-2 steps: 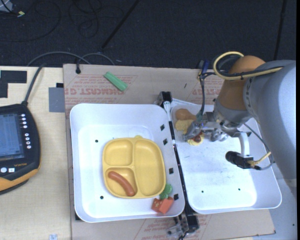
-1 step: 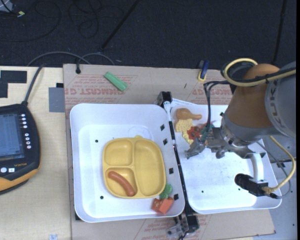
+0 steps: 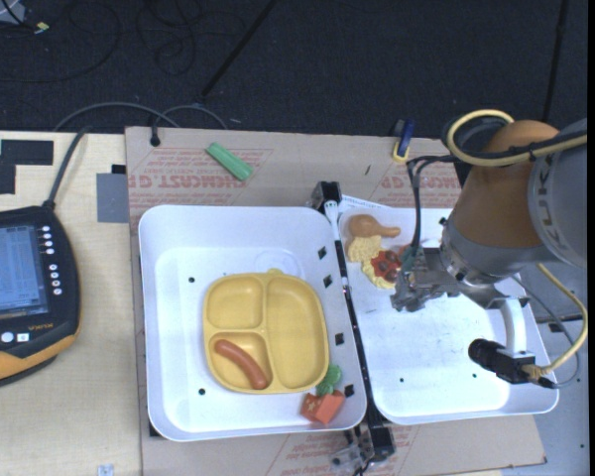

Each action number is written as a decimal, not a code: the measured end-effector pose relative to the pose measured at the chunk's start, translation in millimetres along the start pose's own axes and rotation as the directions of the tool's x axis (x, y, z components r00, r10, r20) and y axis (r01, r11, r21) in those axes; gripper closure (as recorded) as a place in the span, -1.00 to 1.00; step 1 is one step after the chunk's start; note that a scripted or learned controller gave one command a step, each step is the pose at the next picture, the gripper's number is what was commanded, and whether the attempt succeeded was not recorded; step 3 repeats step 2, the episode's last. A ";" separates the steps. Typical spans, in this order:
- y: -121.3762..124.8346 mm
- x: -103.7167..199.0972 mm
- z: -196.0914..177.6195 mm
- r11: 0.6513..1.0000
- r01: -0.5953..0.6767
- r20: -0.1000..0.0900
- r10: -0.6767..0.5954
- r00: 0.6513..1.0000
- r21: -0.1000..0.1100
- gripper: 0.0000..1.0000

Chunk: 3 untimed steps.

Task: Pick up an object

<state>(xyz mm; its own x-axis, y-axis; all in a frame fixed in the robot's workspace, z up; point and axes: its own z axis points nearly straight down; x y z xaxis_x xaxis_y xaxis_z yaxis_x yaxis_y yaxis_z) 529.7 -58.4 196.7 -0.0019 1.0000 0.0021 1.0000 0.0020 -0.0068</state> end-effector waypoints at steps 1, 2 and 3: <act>-11.3 85.6 -29.5 1.000 0.006 -0.002 -0.006 1.000 -0.005 1.00; -35.2 96.9 -120.2 1.000 0.000 0.001 0.000 1.000 -0.010 1.00; -35.2 96.9 -120.2 1.000 0.000 0.001 0.000 1.000 -0.010 1.00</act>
